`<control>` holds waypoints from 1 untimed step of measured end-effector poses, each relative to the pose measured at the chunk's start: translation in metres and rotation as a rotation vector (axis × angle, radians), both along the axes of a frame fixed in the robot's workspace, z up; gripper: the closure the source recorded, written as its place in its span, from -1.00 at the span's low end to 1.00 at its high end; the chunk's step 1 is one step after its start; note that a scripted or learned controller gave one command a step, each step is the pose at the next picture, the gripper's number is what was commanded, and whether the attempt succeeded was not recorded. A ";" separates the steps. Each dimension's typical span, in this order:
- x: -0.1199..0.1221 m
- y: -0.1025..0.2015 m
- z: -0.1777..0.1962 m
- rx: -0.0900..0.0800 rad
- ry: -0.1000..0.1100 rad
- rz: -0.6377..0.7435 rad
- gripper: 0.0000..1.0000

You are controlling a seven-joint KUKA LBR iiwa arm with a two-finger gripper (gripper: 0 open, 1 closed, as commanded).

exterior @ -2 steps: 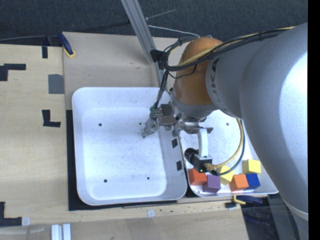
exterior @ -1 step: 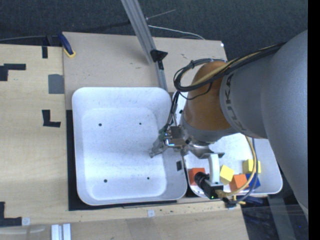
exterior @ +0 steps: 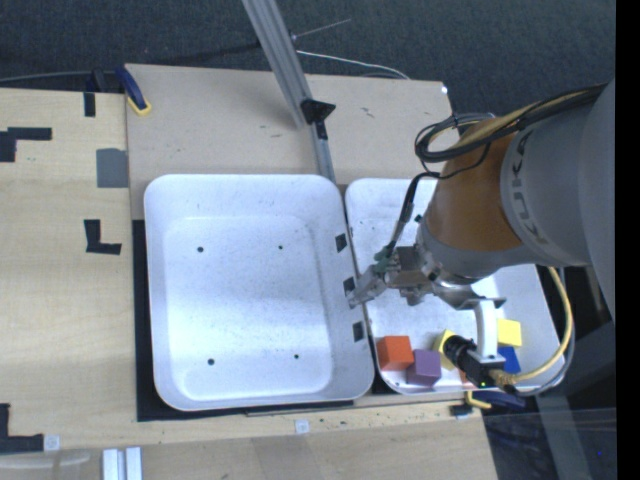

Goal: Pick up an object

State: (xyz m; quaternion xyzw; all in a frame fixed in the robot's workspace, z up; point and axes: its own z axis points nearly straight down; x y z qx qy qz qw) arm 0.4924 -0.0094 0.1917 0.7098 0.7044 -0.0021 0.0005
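Note:
The right bin point(exterior: 372, 213) holds several small blocks along its near side: an orange cube point(exterior: 395, 351), a purple cube point(exterior: 427, 366), a yellow block point(exterior: 509, 331) and a blue block point(exterior: 510, 359) just below the yellow one. My gripper point(exterior: 388, 273) hangs over the right bin's left side, close to the wall shared with the left bin. It is above and slightly left of the orange cube, with nothing seen in it. The arm's grey and orange wrist point(exterior: 480, 208) hides much of the right bin's middle.
The left bin point(exterior: 245, 288) lies beside the right one. A slanted metal rod point(exterior: 283, 53) comes down from the top to the bins' far edge. Cables point(exterior: 560, 328) loop around the wrist over the right bin's right side. Black tape marks dot the bench at left.

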 end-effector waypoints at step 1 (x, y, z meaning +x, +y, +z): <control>0.065 0.030 0.000 0.004 -0.004 0.012 -1.00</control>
